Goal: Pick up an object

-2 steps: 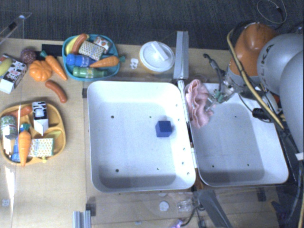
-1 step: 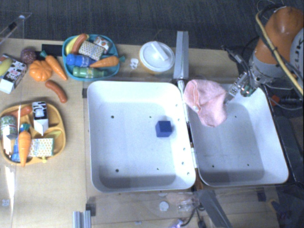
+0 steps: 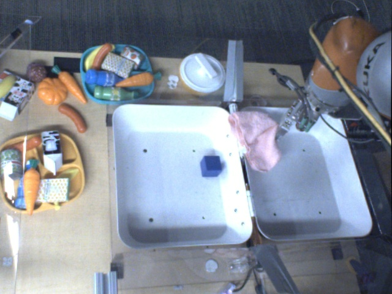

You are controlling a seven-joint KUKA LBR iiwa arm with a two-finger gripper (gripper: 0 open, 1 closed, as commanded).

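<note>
Pink cloth point(image 3: 258, 141): crumpled, draped over the shared wall between the two white bins, its bulk hanging into the upper-left corner of the right bin point(image 3: 318, 222); long axis runs roughly top to bottom of the view, along the divider. Gripper point(image 3: 293, 122) sits just beside the cloth's right edge, tip angled down and to view-left toward it; no fabric visible between the fingers, and whether they are spread or pressed together cannot be told at this resolution. Judgement: cloth is the nearest candidate, lying to view-left of the tip, so the coming move is a short shift that way plus descent. Blue cube point(image 3: 211, 165): alone near the centre of the left bin point(image 3: 147, 225), well apart from the gripper, beyond the divider. Single arm, so no choice of hand
</note>
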